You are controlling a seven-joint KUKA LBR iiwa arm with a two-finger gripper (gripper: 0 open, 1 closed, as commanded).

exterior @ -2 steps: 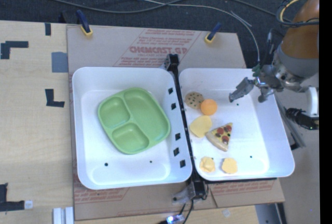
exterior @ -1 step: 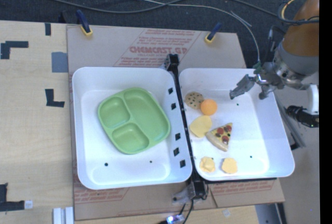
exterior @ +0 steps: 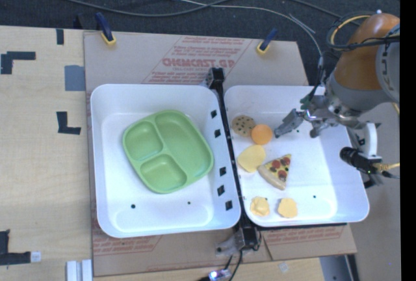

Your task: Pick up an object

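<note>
Two white bins [exterior: 104, 162]; one green tray [exterior: 168, 150]; six foods.

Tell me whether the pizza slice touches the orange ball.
Apart. The camera view shows bare white bin floor between the pizza slice and the orange ball.

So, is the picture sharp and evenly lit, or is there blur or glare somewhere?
Camera view: light is even and soft; the green tray and pizza slice look fairly sharp, with faint shadows. The white bin is bright, nearly washed out at its rim. The gripper looks a little soft, and the orange band is slightly blurred.
</note>
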